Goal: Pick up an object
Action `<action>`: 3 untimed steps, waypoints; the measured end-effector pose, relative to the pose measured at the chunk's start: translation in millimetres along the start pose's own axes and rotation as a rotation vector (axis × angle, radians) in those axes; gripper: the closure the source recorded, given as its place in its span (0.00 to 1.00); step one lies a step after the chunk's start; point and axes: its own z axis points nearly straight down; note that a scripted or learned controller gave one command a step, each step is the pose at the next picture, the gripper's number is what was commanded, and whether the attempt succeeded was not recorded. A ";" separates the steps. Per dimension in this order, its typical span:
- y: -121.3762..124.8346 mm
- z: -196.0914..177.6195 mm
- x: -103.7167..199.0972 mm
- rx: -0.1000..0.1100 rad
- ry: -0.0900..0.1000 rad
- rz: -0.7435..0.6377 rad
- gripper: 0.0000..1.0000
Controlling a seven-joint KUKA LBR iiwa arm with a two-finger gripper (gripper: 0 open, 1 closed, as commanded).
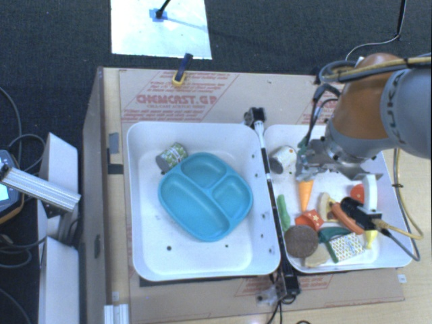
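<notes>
My gripper [306, 169] hangs low over the right bin [398, 265], near its left side. Its tip is right at the top end of an orange carrot [306, 195] that lies pointing toward the bin's front. A white cup [282, 157] lies just left of the gripper. Also in this bin are a green pea pod [283, 212], a brown round piece [300, 240], a red piece [310, 219] and a patterned white block [346, 247]. Nothing shows between the gripper and the carrot that tells me of a hold.
The left bin [145, 245] holds a blue divided plate [204, 196] and a small greenish can [171, 156] at its back left. A black rail [266, 171] runs between the bins. The grey and orange arm [378, 110] covers the right bin's back.
</notes>
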 end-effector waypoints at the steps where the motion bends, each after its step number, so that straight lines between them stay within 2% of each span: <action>1: -0.5 0.7 -0.7 0.001 -0.001 0.002 0.00; 2: 13.6 88.0 -55.7 0.004 -0.002 0.004 0.00; 3: -4.4 101.2 -41.2 0.002 -0.001 0.004 0.00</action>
